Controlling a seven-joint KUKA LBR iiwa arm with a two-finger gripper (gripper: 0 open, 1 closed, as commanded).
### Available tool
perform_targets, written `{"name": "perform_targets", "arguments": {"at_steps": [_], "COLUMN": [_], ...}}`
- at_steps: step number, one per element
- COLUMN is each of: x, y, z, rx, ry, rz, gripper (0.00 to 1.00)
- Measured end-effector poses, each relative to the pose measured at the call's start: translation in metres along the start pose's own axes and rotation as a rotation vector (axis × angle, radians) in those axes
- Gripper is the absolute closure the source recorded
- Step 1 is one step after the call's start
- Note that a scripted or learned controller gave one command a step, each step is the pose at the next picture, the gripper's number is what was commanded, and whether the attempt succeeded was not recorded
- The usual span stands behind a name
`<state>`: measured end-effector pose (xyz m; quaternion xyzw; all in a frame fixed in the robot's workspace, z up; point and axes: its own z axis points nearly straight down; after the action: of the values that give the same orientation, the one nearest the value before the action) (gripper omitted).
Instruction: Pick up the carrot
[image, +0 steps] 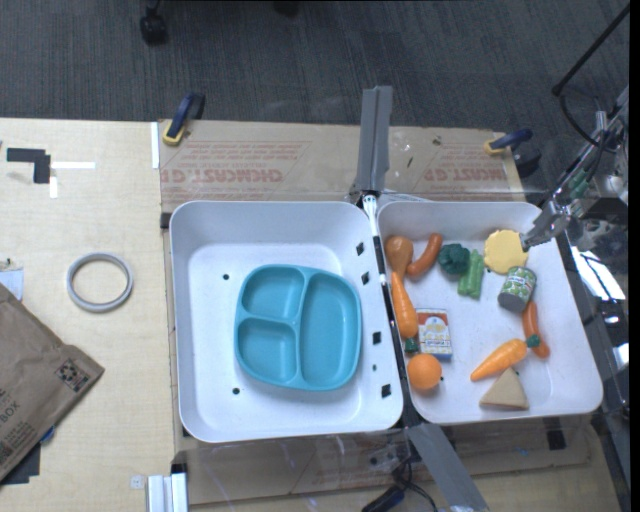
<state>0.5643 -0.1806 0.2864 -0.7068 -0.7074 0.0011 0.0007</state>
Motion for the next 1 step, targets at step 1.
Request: {"name": "perform_targets", "arguments": {"at_steps": [1], "x": [0.0363], "y": [-0.087], "z": [0.0693], "rx": [0.002], "ry": [0.001], "rz": [0.109], "gripper": [0.0]}}
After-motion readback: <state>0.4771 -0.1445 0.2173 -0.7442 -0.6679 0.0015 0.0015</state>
